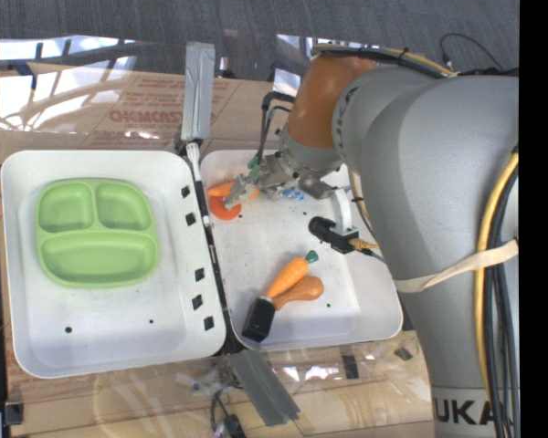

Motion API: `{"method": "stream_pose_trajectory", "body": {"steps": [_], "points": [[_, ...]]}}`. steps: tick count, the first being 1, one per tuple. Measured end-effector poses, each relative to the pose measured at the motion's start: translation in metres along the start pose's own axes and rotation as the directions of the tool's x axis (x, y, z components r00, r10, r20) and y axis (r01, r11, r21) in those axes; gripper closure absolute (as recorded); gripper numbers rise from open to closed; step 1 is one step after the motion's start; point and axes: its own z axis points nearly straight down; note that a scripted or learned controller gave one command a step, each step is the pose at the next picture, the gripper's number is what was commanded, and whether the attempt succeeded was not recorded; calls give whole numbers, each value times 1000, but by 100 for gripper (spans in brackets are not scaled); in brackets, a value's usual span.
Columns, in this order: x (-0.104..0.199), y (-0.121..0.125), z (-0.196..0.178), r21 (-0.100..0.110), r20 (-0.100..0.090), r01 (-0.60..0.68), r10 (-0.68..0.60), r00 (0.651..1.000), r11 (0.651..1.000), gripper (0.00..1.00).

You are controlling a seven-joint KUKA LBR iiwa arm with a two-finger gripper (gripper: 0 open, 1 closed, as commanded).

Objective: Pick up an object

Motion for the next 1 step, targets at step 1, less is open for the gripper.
{"method": "stream_pose_trajectory", "body": {"steps": [1], "points": [[11, -39, 0, -1, 0, 129, -129, 992, 992, 0]]}}
